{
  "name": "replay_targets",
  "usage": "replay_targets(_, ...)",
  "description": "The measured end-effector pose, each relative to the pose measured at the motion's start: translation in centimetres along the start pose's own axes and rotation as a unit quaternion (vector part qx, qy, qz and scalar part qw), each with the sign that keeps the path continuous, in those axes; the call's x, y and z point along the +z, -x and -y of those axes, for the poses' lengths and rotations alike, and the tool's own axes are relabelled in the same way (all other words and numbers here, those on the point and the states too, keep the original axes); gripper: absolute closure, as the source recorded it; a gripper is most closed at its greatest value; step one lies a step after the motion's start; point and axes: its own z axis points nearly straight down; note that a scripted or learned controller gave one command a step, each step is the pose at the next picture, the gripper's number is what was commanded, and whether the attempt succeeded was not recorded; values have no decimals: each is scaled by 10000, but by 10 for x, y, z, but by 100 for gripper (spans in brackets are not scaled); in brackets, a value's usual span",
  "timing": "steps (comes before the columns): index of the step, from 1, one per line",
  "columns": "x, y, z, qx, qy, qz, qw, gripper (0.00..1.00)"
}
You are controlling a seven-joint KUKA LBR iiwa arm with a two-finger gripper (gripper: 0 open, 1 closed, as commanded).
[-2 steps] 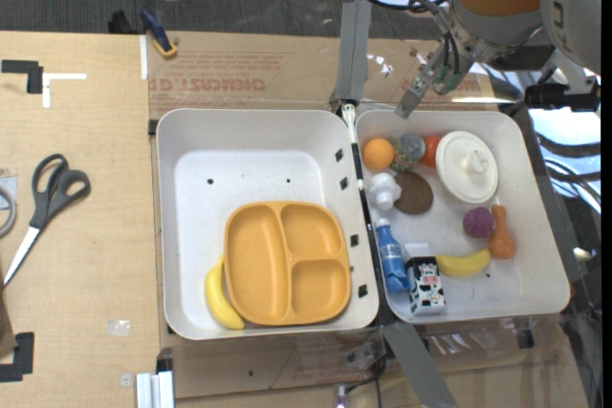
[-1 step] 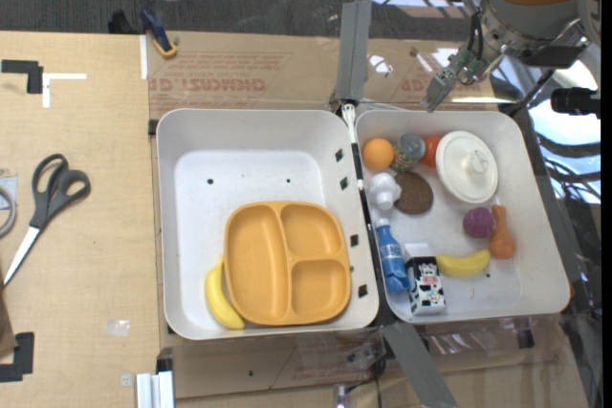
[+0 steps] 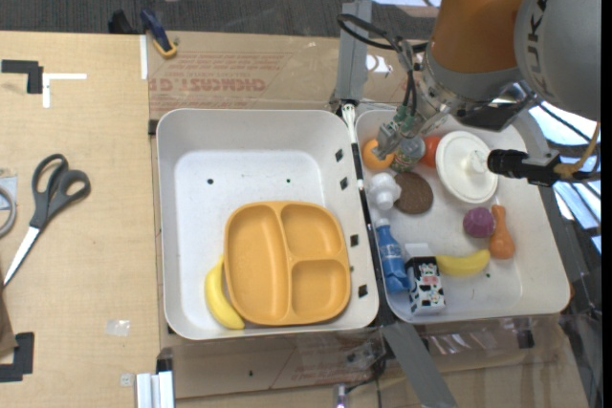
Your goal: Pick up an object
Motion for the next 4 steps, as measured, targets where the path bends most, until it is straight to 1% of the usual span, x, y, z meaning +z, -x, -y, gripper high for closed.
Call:
replay_targets(1,-42,24,-58,582,11,14,9983,100)
replay_targets(2,-86,19,-61,589,13,13,9983,100)
replay_targets(3,-95,20,-61,582,11,29,9983,100)
replay_targets(4,-105,-3,-73,631,13,16,9980,100)
